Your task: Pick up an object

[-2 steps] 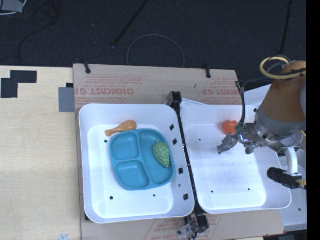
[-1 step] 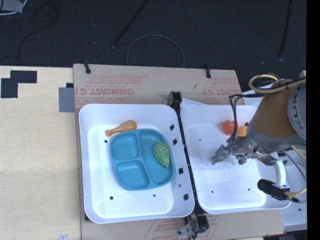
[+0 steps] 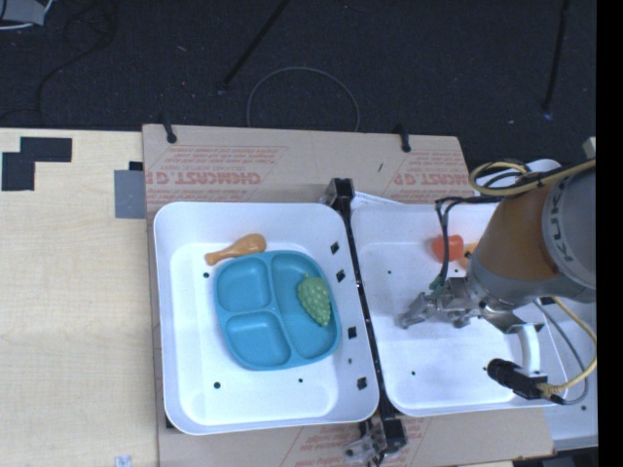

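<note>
Metal claw (image 3: 417,313) hangs low over the right bin (image 3: 428,382), prongs apparently spread with nothing between them. Mirrored red print on the cardboard (image 3: 292,168) beneath reads roughly "CHEMCAST GP". At its 2 o'clock sits a small orange object (image 3: 446,248), partly hidden. Left bin (image 3: 185,377) holds a glossy blue divided plate (image 3: 255,314) carrying a knobbly green piece (image 3: 315,300), with a tan drumstick shape (image 3: 236,250) beside.

Dark carpet (image 3: 292,47) covers the far floor, crossed by thin cables (image 3: 302,95); a pale wooden tabletop (image 3: 68,339) lies at left.
</note>
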`<control>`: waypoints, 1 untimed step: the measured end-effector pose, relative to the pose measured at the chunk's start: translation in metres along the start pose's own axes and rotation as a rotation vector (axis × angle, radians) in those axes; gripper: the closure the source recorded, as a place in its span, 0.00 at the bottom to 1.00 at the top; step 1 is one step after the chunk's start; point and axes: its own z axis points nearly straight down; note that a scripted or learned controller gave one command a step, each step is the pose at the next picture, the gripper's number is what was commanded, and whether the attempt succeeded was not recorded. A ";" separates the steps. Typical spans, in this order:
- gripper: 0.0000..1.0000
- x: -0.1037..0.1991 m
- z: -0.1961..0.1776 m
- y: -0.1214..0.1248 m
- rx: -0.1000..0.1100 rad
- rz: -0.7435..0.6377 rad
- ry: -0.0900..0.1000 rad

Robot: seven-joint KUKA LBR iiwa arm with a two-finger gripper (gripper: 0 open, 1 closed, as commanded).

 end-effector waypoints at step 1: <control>1.00 -0.001 -0.012 0.001 -0.001 0.006 0.000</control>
